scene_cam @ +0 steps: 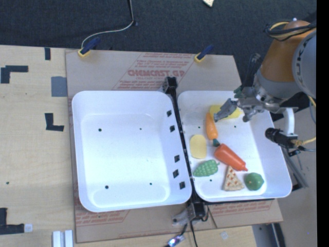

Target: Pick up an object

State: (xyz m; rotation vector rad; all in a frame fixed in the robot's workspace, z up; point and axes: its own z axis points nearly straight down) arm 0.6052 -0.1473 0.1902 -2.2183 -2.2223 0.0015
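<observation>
The right bin (267, 153) holds several toy foods. An orange carrot (211, 126) lies near its left wall, with a pale yellow piece (198, 146) below it. A red-orange carrot (231, 158) lies in the middle. Along the front are a green bumpy piece (205, 168), a pizza slice (232, 180) and a round green piece (253, 180). My gripper (234, 112) hangs over the bin's back part, open, its fingers (222, 112) spread. A yellow piece (231, 112) lies under it, partly hidden; I cannot tell whether they touch.
The left bin (123, 148) stands beside the right one, with a black clip divider (175, 138) between them. Both rest on a cardboard sheet (149, 71) held by blue-yellow clamps. The arm's orange band (282, 55) and a black fitting (277, 135) overhang the right bin's right rim.
</observation>
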